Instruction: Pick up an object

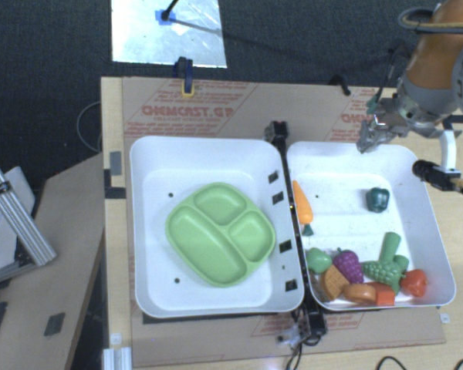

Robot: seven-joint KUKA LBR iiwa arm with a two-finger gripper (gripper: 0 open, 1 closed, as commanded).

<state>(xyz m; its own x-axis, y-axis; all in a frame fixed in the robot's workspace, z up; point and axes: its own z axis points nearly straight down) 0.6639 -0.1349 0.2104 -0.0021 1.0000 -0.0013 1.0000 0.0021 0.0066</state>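
Observation:
My gripper [368,141] hangs over the far rim of the right bin [347,156], near its back edge, with nothing visible between its fingers. In that bin a dark green pepper-like toy [377,199] lies alone to the right of centre. An orange carrot [302,202] rests against the left wall. Along the front edge sits a heap of toy food: a green piece [318,260], purple grapes [348,266], a green vegetable [387,259], orange pieces [360,290] and a red tomato [413,282].
The left bin [154,168] holds a light green divided plate [220,233]. Black clips [278,133] join the bins in the middle. A blue clamp [185,72] stands at the bench's back edge. Cables [440,177] run by the right bin's right side.

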